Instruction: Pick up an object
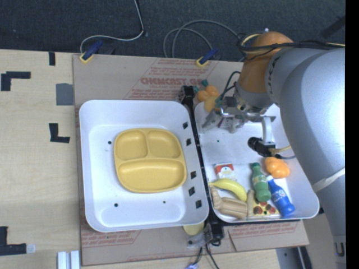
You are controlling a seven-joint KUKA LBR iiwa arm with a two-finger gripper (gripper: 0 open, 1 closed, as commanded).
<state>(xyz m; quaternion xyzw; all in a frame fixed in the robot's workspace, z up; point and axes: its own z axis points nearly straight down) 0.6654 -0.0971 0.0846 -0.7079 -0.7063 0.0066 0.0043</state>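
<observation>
Orange toy [208, 96] sits at the right bin [305, 189] far-left corner, just beside my gripper [223, 117]. I cannot tell its opening, so I would centre over the toy before descending.

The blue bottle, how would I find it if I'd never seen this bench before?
Start at the right-hand white bin, the one crowded with toy food. Go to its near right corner, where two small bottles lie side by side below an orange fruit. The blue bottle is the outer one, with a white and red label; its neighbour is the green bottle.
</observation>
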